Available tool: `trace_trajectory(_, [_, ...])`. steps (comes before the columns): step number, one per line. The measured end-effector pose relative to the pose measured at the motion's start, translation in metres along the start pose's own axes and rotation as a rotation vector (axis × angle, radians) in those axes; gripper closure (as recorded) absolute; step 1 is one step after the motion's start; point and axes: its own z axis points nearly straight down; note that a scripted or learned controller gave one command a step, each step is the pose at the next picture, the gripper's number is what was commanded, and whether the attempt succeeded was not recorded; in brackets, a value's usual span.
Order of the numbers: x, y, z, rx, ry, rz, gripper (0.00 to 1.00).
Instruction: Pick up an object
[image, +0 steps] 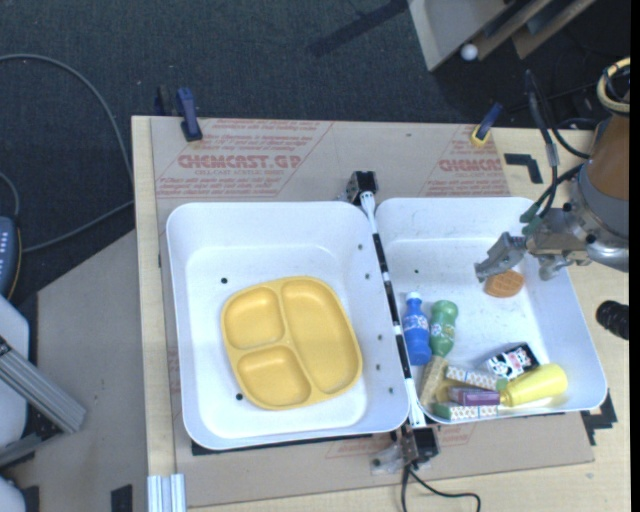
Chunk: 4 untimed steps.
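Bench and clips around the bins

A flat brown cardboard sheet with red letters lies under both. A blue clamp grips its back edge.

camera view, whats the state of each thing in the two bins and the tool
yellow tray: flat in left bin
blue bottle: lying in right bin
green bottle: lying beside blue bottle
yellow cup: on its side
orange piece: loose, under the tool

The right bin lies open across its upper left floor, while the blue bottle, green bottle and yellow bottle crowd its lower part, and the yellow tray covers most of the left bin.
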Motion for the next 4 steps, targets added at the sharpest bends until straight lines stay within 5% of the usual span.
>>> trace_trajectory(1, [-0.046,0.039,0.077,0.002,0.000,0.001,0.00])
trace_trajectory(2, [-0.082,0.051,0.149,0.003,0.001,0.001,0.00])
trace_trajectory(3, [-0.064,0.092,0.167,-0.002,-0.001,-0.001,0.00])
trace_trajectory(4, [-0.080,0.075,0.189,-0.013,-0.004,-0.002,0.00])
